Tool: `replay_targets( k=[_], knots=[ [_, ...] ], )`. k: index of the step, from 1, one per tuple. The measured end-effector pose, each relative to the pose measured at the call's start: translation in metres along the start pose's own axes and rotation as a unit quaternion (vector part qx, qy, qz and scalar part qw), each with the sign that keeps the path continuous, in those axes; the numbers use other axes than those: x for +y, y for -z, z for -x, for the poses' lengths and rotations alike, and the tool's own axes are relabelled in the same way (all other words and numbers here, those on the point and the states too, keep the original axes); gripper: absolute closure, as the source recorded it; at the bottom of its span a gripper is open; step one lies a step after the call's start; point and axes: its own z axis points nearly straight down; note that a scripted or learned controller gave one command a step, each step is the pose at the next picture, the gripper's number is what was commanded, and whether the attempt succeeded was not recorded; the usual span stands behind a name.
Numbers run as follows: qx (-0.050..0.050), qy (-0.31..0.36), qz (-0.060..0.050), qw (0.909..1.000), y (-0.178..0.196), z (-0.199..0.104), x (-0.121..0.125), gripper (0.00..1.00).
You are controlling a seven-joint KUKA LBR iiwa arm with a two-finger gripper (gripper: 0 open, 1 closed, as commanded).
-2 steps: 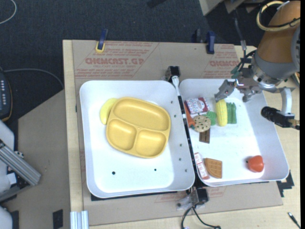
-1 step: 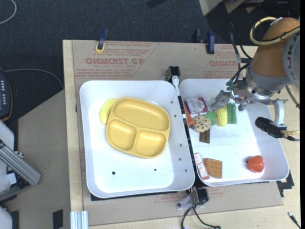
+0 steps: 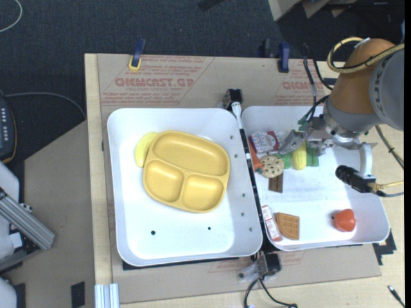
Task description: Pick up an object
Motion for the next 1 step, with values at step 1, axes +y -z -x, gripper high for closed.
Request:
replay_targets(
  k=[1],
  knots=[
    [0.0, 0.0, 0.002, 1.0, -0.0194, -0.0001, 0.0016, 0.0]
  ],
)
